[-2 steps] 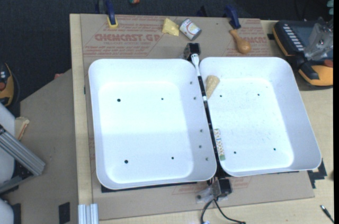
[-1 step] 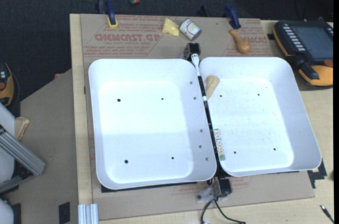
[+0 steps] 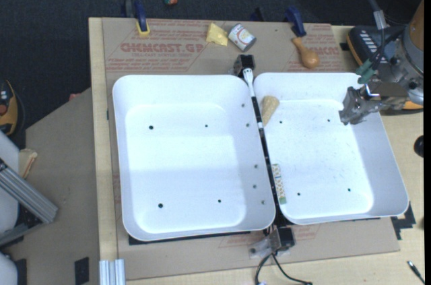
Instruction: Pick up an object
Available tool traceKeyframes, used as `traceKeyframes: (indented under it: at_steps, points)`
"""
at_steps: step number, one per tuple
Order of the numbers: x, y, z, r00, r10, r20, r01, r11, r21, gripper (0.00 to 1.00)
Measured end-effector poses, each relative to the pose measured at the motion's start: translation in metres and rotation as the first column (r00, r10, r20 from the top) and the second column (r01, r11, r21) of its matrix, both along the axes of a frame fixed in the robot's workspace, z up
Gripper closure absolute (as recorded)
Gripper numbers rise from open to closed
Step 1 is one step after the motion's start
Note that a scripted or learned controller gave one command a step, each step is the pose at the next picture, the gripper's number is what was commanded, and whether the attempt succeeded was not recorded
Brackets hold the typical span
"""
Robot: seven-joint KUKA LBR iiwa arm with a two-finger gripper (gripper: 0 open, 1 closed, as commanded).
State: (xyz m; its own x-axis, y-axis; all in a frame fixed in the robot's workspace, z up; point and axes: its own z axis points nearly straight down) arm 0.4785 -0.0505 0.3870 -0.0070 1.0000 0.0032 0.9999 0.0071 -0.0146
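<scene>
Your grey metal gripper (image 3: 351,112) hangs over the right bin's (image 3: 377,162) smooth white upper right edge; you cannot tell its state. The tan cone-shaped object (image 3: 269,106) lies at that bin's upper left corner, well apart from it.

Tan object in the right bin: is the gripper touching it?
No, the tan object lies at the right bin's upper-left corner, apart from the gripper at its right side.
</scene>
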Motion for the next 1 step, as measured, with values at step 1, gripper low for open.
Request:
traceKeyframes:
  at_steps: [1]
  points:
    - [0.0526,0.0406,0.1273,0.999,-0.001,0.033,0.001,1.0,-0.003,1.0]
